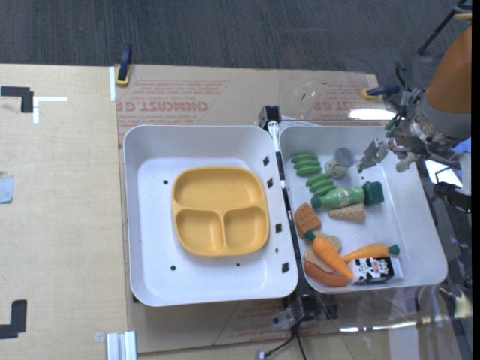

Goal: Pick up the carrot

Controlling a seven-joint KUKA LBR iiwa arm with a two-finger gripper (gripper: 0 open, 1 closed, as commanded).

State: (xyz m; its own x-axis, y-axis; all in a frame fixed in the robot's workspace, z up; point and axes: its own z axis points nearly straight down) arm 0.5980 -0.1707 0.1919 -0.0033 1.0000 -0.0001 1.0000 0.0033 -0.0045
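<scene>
Carrot (328,253) lies in the near part of the right bin (420,223), touching a red sausage-like piece (327,276) and a second carrot (369,251) beside a black-and-white carton (373,269). Gripper (390,154) hangs at the bin's far right, jaws apart and empty. Risk: crowded neighbours may block a finger or be grasped instead.

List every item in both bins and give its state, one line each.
yellow divided plate: upright in the left bin, nothing on it
green bottle: lying on its side
carrot: lying flat, not held
second carrot: lying flat beside the carton
black-and-white carton: lying in the near corner
green pea pods: lying loose
gripper: above the right bin, holding nothing
</scene>
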